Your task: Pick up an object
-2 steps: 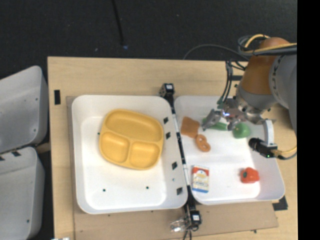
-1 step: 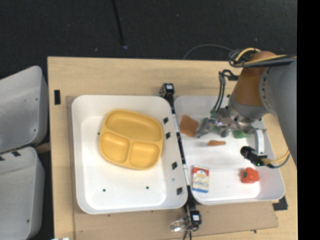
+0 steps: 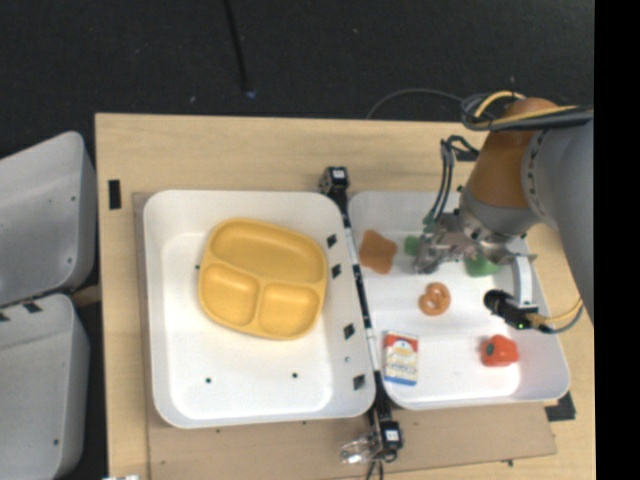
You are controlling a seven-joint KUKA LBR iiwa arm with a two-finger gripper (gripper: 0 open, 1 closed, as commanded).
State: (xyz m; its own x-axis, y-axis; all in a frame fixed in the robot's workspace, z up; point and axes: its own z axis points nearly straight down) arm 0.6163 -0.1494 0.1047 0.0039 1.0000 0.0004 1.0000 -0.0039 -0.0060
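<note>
Reaching in from right over right bin (image 3: 540,383), wrist bent downward. Gripper (image 3: 432,253) low beside green object (image 3: 481,262) and brown object (image 3: 377,252); jaw state indeterminable.

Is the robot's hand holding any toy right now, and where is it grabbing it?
It cannot be told. The end effector sits low in the right bin, beside green pieces.
</note>
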